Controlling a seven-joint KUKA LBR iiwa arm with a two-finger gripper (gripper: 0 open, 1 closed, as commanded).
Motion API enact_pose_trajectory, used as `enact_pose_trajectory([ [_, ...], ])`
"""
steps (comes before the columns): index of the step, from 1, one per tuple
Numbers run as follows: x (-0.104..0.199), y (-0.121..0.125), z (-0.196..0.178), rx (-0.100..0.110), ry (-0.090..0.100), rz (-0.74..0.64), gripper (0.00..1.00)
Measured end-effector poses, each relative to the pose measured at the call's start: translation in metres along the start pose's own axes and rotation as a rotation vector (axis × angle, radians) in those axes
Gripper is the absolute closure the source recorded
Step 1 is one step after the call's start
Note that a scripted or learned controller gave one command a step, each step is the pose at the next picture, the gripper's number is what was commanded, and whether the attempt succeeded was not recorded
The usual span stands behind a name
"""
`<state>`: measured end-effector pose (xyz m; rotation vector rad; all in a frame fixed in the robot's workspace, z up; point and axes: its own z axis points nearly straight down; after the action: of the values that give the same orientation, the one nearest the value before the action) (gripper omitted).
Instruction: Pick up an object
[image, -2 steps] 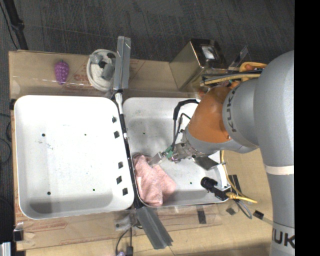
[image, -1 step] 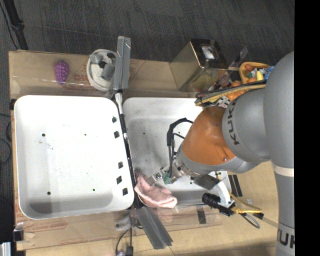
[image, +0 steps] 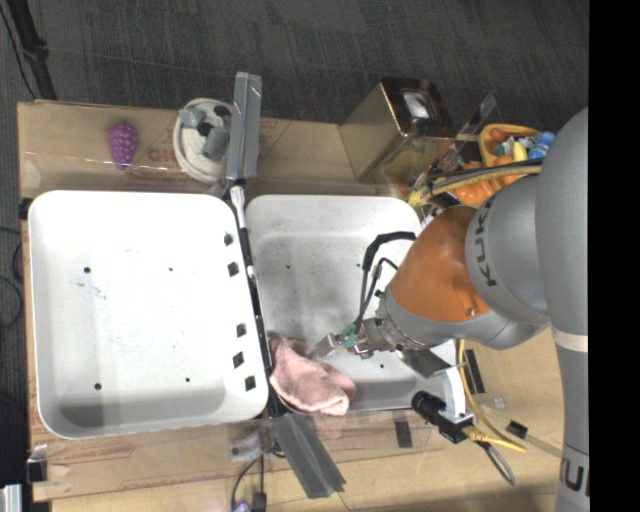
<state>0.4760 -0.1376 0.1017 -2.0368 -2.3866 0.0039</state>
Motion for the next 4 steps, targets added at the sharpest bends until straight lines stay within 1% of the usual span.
enact_pose_trajectory([
  [1,-0.024,0.067,0.001,0.001,0.001,0.194,0.00],
  [2,0.030,0.068,0.000,0.004,0.001,0.164,0.00],
  [3,-0.013,0.098,-0.036,0.001,0.001,0.156,0.00],
  [4,0.025,0.046,-0.002,0.003,0.002,0.063,0.00],
])
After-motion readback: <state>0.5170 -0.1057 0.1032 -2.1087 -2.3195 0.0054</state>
